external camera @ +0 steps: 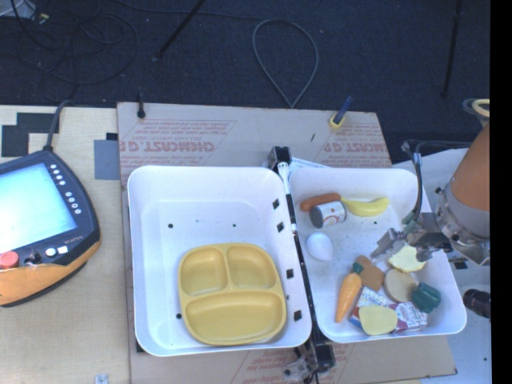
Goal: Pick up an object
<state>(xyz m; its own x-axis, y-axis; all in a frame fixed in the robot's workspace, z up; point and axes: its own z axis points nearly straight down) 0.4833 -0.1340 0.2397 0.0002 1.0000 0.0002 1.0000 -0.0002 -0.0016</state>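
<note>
camera view is showing our gripper [408,246] hanging over the right bin [404,184], its fingers spreading around a pale yellow wedge [406,259] but not clearly pinching it. that wedge is lying just beside a tan slice [399,284], with a carrot [349,294] and a green cup [426,297] nearby. we are judging that closing squarely on the wedge alone, clear of the slice, is mattering most before lifting.

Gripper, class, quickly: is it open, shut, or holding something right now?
Gripper: cannot be told. It sits low in the right bin, over a pale yellow wedge-shaped piece.
</note>
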